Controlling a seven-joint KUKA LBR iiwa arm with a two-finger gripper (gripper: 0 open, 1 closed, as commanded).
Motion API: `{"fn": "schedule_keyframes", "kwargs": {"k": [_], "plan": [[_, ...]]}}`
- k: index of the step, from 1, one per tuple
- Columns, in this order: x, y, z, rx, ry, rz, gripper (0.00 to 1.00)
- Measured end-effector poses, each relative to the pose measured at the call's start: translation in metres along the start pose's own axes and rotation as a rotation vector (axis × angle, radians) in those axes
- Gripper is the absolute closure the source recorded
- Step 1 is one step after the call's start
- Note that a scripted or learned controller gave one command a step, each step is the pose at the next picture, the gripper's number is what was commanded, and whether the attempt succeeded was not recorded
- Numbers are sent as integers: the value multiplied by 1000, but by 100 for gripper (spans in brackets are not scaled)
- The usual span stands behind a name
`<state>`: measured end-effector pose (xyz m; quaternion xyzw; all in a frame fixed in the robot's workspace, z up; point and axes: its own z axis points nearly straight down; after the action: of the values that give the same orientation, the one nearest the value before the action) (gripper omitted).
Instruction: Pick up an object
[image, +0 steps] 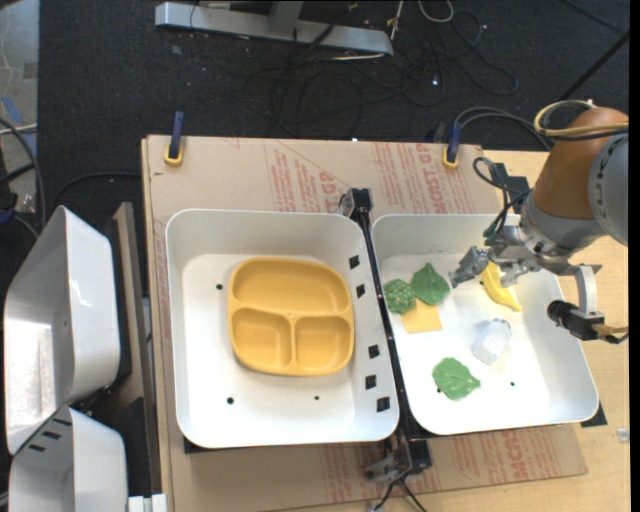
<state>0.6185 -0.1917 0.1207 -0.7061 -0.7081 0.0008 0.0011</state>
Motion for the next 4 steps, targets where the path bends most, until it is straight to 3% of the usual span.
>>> {"fn": "schedule_keyframes", "kwargs": {"k": [1,3,4], "plan": [[-1,1,-13,-5,-2,-1,100],[-6,-6,-119,-9,-3,0,100],[37,-11,-120,-3,0,-3,100]]}}
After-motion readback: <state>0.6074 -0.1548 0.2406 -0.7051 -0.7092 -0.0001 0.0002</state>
